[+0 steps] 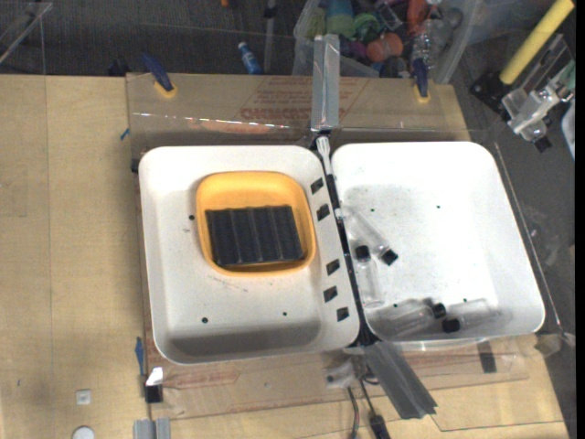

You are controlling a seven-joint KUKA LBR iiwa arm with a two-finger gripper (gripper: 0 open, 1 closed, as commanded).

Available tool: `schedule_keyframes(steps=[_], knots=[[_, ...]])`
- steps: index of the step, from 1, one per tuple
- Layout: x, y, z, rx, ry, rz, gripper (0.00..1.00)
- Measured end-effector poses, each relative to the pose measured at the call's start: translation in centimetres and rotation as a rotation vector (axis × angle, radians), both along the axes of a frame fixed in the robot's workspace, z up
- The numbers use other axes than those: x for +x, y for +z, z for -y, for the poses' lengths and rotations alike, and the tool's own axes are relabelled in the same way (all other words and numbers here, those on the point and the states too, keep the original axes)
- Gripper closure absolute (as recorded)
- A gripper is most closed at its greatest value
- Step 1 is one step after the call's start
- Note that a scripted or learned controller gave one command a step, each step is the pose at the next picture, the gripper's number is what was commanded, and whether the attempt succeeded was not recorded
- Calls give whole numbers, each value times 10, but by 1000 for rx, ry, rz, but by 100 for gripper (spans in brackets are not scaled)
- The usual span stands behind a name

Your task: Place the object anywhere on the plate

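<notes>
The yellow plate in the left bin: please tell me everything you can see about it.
The yellow plate is a rounded square with a raised rim, plastic by its look. It lies flat, slightly up and right of centre, on the floor of the left bin. A dark ribbed rectangular object rests on it, covering most of its inside. Nothing else touches it.

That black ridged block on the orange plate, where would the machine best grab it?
Probably across its short sides, coming straight down from above. The black ridged block lies flat inside the orange plate, whose raised rim crowds its edges, so a sideways approach looks blocked.
</notes>
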State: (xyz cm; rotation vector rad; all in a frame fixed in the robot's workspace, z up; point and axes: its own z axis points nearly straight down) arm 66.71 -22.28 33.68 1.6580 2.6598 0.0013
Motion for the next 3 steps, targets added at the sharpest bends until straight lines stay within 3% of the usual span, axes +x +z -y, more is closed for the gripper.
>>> schedule_keyframes(steps=[1,2,3], knots=[[1,54,-1,-2,274,1,100],[-2,89,-2,-2,380,1,100],[-6,69,-2,1,441,-4,100]])
